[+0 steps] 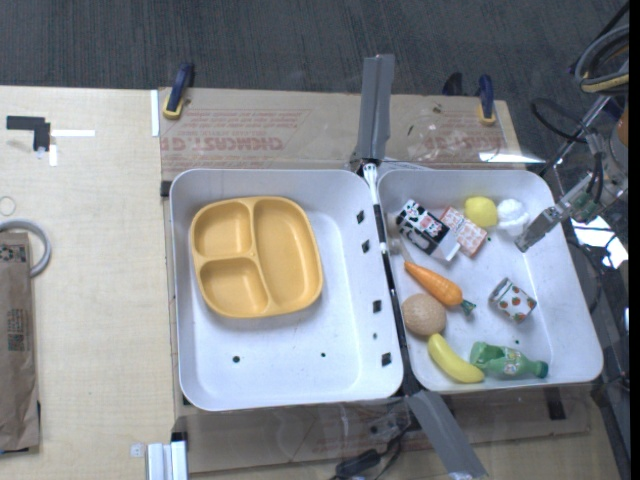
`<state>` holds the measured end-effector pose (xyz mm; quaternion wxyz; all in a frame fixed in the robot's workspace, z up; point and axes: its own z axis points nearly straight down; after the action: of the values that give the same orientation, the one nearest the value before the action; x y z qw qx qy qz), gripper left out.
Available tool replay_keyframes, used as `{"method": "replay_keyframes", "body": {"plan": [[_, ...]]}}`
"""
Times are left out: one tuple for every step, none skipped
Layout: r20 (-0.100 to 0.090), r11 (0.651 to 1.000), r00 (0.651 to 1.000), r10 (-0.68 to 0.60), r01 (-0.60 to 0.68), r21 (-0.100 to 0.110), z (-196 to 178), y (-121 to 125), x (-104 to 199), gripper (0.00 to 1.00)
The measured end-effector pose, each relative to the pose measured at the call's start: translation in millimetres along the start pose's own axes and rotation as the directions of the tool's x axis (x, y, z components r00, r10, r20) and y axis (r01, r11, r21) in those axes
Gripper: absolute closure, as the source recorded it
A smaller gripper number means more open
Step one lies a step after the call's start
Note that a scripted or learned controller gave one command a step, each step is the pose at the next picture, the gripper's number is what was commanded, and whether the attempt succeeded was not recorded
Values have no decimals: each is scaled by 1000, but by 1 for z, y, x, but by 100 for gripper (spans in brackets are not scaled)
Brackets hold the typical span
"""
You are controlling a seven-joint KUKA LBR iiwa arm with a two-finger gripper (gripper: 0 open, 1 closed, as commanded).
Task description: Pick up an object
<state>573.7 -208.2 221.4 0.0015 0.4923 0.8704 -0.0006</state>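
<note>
While the end effector (535, 230) hangs at the right bin's (580, 298) upper right edge, its state not discernible, the carrot (434, 283) at centre right is judged light, stiff, and best gripped mid-body.

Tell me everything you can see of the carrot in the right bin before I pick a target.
The carrot is an orange, plastic-looking toy, tapered, with a small green stem at its thick end. It lies flat on the right bin's floor near the middle, on a diagonal: tip toward the upper left, stem toward the lower right. The round tan object sits right below it, seemingly touching. The gripper is not on it.
</note>
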Motion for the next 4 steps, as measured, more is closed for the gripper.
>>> {"method": "replay_keyframes", "body": {"plan": [[-1,999,999,41,-41,0,130,-38,21,0],[-3,1000,1000,-8,8,1,125,-70,70,0],[-3,1000,1000,-4,4,0,117,-70,69,100],[-2,968,968,251,-251,2,13,-35,128,100]]}}
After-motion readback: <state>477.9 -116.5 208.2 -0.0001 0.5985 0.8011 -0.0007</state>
